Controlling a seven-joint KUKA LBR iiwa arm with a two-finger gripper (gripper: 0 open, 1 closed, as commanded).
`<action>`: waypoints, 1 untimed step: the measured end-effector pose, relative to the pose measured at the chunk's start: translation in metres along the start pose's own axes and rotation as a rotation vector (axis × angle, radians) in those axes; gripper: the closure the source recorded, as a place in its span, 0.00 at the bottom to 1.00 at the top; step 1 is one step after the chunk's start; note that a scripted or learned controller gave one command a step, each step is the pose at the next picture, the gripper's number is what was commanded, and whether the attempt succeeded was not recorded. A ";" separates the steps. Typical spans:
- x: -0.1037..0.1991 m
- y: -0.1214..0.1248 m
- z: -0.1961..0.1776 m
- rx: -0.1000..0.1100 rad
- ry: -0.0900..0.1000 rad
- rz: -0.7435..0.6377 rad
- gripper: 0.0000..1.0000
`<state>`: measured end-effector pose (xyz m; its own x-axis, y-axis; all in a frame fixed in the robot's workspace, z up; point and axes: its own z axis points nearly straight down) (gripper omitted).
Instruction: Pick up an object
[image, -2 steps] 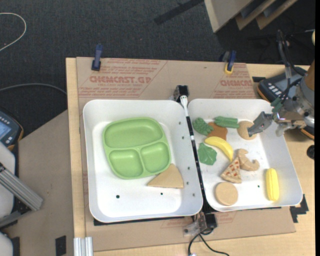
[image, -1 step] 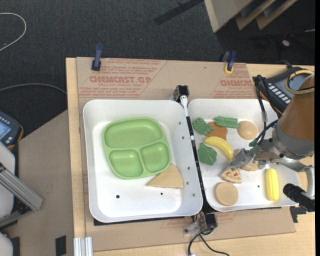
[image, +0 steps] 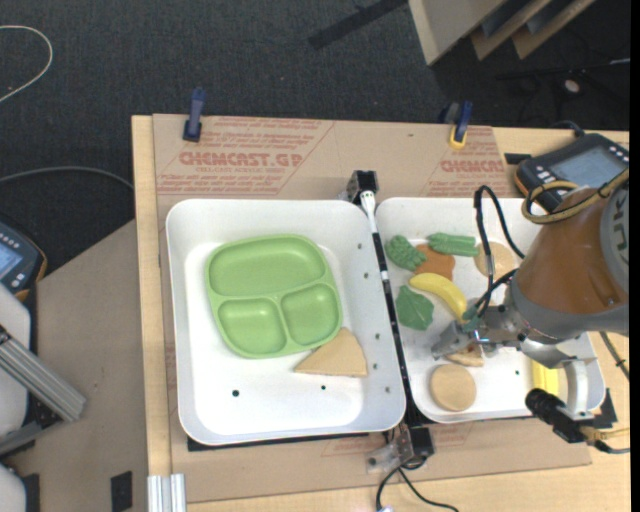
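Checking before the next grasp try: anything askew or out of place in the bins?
Nothing spilled or damaged. The green divided plate sits slightly rotated in the left bin, with a tan wedge touching its lower right corner. Toy food is clustered in the right bin, where the gripper hangs low just above the round cookie.

Right bin (image: 420, 405) is tight for me. Green pieces (image: 414, 307), a banana (image: 440, 292) and an orange chunk (image: 437, 264) crowd the middle and back, and a round tan disc (image: 453, 387) sits near the front edge, just beside my gripper (image: 462, 345). Only a thin strip of bare floor runs along the left wall. Left bin (image: 200, 400) is roomier: the green divided tray (image: 272, 293) and a tan wedge (image: 332, 358) touching its corner take up the centre, but the front and left margins are wide open.
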<state>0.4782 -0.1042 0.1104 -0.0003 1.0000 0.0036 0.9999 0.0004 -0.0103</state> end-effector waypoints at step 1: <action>0.053 0.061 -0.079 -0.022 -0.004 -0.008 0.00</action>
<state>0.5398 -0.0512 0.1894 -0.0079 1.0000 0.0000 0.9999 0.0079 0.0118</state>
